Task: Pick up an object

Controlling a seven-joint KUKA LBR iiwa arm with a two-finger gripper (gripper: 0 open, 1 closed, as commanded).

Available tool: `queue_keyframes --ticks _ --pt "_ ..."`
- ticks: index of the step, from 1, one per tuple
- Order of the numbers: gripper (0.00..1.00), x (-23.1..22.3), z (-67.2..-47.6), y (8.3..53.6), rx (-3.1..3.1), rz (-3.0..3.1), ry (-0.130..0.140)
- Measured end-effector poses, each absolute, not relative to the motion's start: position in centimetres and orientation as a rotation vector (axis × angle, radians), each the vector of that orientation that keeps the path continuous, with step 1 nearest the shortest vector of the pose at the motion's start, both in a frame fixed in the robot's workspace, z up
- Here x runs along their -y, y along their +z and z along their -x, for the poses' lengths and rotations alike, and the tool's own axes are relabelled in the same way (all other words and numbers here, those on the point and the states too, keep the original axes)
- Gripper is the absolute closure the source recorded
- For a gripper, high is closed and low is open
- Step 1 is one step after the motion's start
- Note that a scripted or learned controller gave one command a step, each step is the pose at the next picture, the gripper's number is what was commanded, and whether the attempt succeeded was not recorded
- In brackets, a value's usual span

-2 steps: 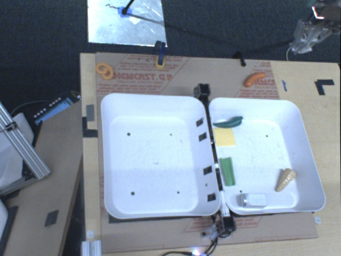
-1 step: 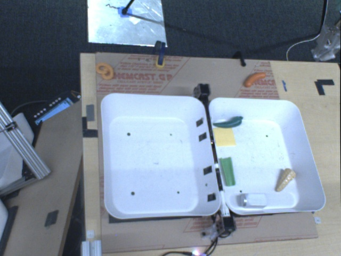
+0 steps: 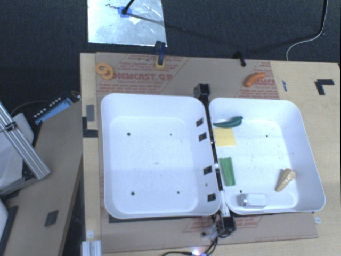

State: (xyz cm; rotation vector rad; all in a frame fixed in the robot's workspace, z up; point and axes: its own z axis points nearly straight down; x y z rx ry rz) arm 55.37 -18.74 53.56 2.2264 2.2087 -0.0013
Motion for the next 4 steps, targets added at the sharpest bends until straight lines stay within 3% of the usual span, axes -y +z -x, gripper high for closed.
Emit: queue_keyframes --ticks 1,2,3,4 --pt "1.00 17.6 -48.3 53.6 -2.220 -2.220 0.003" --pt "1.00 20.7 -56.9 53.4 -2.220 -2.216 0.001" --pt "1.00 12.0 -48.4 51.2 -2.234 -2.211 0.004" --pt "1.00 21.1 -48.6 53.7 -2.209 -2.223 0.001"
